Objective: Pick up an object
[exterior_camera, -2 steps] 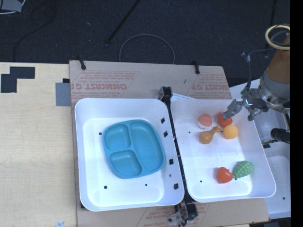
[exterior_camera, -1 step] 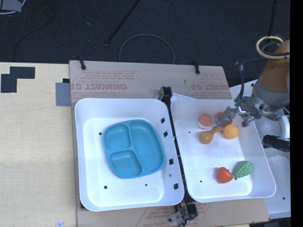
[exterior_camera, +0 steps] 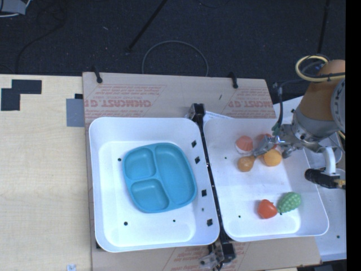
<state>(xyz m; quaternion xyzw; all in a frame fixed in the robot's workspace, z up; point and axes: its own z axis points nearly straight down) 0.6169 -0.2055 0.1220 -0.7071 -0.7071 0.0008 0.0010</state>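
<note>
Orange ball (exterior_camera: 273, 158) sat in the upper part of the right bin (exterior_camera: 316, 222), touching or nearly touching the gripper (exterior_camera: 269, 147) on its lower side. We noted it as the likeliest pick target, w/ no clear long axis since it looked round. A yellow-brown fruit (exterior_camera: 246, 164) lay just left of it, and a pink-and-white piece (exterior_camera: 244, 144) just above that; all three were clustered near the fingertips. We couldn't tell whether the fingers were spread or pressed together: too small and cluttered there. Nothing was visibly pinched.

Arm (exterior_camera: 318, 103) reached in from the right, wrist low over the bin's upper right, tool pointing left. A red fruit (exterior_camera: 267, 209) and green leafy toy (exterior_camera: 289, 201) lay touching near the bin's lower edge, well apart from the gripper. Left bin (exterior_camera: 107, 134) held a blue divided plate (exterior_camera: 159, 176).
</note>
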